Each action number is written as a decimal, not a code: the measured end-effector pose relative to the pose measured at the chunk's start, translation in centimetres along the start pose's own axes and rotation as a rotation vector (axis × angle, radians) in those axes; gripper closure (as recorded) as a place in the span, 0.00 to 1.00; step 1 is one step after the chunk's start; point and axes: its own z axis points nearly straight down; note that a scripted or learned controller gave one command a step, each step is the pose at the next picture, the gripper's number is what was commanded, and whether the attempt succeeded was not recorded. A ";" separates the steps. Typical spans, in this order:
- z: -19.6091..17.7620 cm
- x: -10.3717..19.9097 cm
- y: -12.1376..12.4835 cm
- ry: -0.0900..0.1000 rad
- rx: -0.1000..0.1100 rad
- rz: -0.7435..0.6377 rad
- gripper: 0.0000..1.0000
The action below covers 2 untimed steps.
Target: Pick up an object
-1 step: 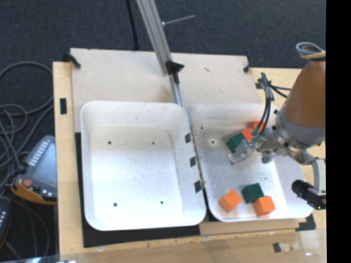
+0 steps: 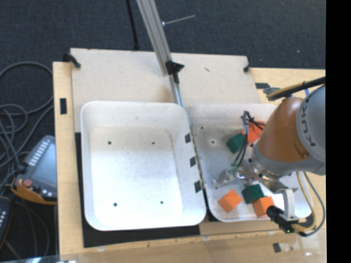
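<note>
In the right bin (image 2: 211, 119), my gripper (image 2: 231, 177) hangs low over the floor, open, with nothing between its fingers. Just below it lie an orange block (image 2: 230, 200), a dark green block (image 2: 253, 193) and a second orange block (image 2: 263, 205) near the bin's front rim. Farther back, a green block (image 2: 236, 142) rests next to an orange piece (image 2: 253, 135), partly hidden by the arm's orange band (image 2: 282, 130).
The left bin (image 2: 137, 163) sits beside the right one, their rims meeting at the middle. A slanted aluminium post (image 2: 156, 32) rises behind the bins. Cables and a handheld pendant (image 2: 38, 169) lie off the bench's left side.
</note>
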 end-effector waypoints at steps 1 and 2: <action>1.8 -3.1 6.3 -0.002 -0.011 -0.004 0.00; 1.6 -2.4 14.4 -0.002 -0.013 -0.006 0.00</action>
